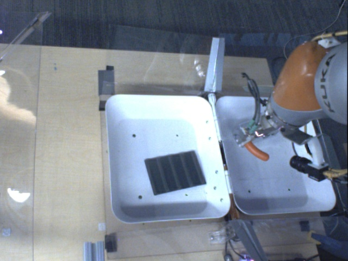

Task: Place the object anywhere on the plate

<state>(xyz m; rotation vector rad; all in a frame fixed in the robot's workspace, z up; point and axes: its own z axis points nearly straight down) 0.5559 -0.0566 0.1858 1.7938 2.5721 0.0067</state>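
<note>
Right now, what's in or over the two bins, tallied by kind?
White bins: 2, left bin and right bin
Dark ridged plate: 1, in the left bin
Orange sausage-shaped object: 1, in the right bin
Pincer: 1, right above the orange object
Total: 5

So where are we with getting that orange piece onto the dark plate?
Nothing looks done yet: the dark ribbed plate in the left bin carries nothing. In hand: the gripper is down in the right bin, right at the orange object, though a grasp isn't confirmed. Left: lift it, carry it over the divider, and set it on the plate.
</note>
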